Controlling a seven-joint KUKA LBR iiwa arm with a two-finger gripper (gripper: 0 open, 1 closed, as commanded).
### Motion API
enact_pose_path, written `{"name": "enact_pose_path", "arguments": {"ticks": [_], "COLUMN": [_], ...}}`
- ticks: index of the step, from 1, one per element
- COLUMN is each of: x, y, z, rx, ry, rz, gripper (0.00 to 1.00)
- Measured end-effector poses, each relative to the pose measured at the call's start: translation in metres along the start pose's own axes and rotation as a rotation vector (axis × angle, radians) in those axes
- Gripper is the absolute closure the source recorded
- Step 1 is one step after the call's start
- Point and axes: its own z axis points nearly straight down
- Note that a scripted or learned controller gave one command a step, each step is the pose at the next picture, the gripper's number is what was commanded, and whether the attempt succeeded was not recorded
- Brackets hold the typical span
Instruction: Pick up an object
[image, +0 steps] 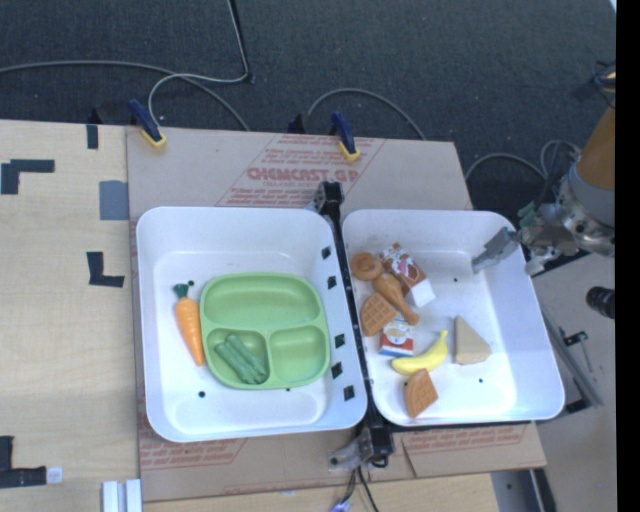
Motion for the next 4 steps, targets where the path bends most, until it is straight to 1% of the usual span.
{"name": "enact_pose_path", "arguments": {"ticks": [1,2,3,4], "x": [0.058,0.079,0.105,0.105], "y": [-0.035,-0.070,-0.083,-0.012], "z": [0.086,0.150,0.156,0.156], "rx": [0.002,-0.007,-0.008,-0.007], "ry": [0.001,0.000,-0.003,-0.002], "rz": [-0.001,0.000,0.001,-0.001], "gripper": [0.00,0.00,0.00,0.00]}}
